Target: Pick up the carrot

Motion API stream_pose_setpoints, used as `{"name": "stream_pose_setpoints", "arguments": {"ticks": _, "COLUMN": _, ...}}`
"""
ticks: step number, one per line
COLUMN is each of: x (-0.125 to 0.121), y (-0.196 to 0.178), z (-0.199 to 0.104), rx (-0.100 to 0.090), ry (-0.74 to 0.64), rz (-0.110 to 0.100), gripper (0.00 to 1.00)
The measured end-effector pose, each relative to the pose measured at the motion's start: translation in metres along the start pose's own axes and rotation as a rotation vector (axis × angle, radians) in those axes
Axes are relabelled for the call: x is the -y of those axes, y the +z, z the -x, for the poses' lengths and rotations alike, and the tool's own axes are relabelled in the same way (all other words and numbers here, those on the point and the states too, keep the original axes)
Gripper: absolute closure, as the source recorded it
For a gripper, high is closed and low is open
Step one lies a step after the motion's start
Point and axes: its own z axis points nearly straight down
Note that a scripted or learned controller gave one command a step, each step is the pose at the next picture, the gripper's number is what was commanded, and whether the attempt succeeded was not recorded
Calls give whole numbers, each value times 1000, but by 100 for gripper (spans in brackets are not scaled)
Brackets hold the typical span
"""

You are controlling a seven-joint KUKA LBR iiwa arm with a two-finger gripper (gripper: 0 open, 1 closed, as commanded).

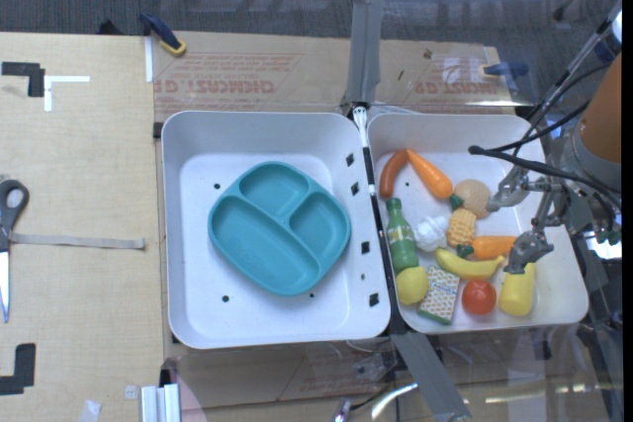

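Gripper (522, 224), fingers spread wide and holding nothing, hangs over the right bin (564, 309) in the approach step, so the next move must carry it left and farther to the carrot (431, 174) beside the divider.

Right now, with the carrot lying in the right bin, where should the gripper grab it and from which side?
Grip the carrot around its thick middle, coming straight down from above. It lies flat and slanted, narrow end toward the bin's back left, beside an orange-red pepper. Setting the fingers across its short width, along the other diagonal, seems best: the open floor behind it leaves room there. The gripper hangs further right.
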Motion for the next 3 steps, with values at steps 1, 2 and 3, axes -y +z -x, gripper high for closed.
{"name": "stream_pose_setpoints", "arguments": {"ticks": 1, "x": 25, "y": 132, "z": 42, "rx": 8, "ry": 52, "rz": -2, "gripper": 0}}
{"name": "stream_pose_setpoints", "arguments": {"ticks": 2, "x": 25, "y": 118, "z": 47, "rx": 20, "ry": 49, "rz": -5, "gripper": 100}}
{"name": "stream_pose_setpoints", "arguments": {"ticks": 3, "x": 25, "y": 118, "z": 47, "rx": 20, "ry": 49, "rz": -5, "gripper": 0}}
